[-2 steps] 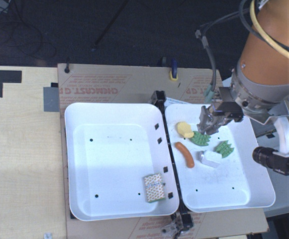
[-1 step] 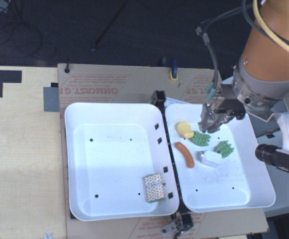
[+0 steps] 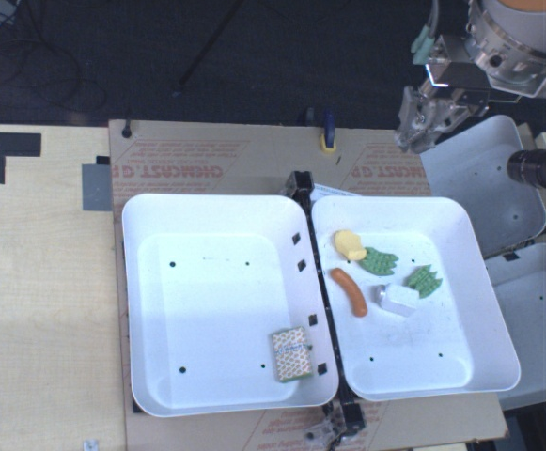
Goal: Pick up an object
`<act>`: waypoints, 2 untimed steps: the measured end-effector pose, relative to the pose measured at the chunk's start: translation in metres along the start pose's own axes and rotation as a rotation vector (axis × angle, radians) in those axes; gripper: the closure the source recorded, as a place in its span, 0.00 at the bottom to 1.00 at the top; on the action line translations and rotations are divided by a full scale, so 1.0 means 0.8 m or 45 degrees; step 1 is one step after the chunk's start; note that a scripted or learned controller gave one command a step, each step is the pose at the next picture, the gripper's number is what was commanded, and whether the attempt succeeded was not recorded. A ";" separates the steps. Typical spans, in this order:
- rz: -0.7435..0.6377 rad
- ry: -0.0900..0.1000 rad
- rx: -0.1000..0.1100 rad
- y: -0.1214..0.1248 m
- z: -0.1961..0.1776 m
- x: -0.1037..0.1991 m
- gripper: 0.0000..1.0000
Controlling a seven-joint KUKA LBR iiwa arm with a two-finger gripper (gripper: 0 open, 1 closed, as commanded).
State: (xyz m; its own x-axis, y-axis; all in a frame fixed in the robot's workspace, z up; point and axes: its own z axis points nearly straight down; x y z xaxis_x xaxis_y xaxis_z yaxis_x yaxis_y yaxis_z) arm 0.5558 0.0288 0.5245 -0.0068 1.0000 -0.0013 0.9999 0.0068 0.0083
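A: Where's your tool [image 3: 429, 128]?

B: Up at the far right, above and behind the right bin [image 3: 484, 271], well clear of everything. You can't read the tool's state from this angle, so don't assume.

A: Candidates, biggest first?

B: Patterned box [image 3: 292, 353] in the left bin [image 3: 207, 224], near corner, close to the divider. Looks like light, stiff card lying flat, so you'd need to pinch across its short edges. The wall nearby may crowd you.

A: Right bin?

B: Orange sausage [image 3: 349, 291], probably soft plastic, round and slippery. Take it across the middle, square to its length. The white block [image 3: 398, 300] just beside it looks rigid, with flat faces, so likely your easiest grip. Two green leafy pieces [image 3: 379, 261] [image 3: 423, 280] look thin and floppy, a poor bet. The yellow piece [image 3: 350, 244] is small and rounded and touches one green piece, so you'd risk nudging both.

A: Pick?

B: White block or sausage.
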 end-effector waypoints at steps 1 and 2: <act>0.014 0.001 0.029 -0.097 0.122 -0.057 1.00; 0.007 0.002 0.038 -0.102 0.347 -0.018 1.00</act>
State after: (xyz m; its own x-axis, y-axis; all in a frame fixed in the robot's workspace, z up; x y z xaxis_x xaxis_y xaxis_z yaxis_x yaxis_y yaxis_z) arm 0.4768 0.0135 0.2463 -0.0009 1.0000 0.0002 0.9998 0.0009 -0.0218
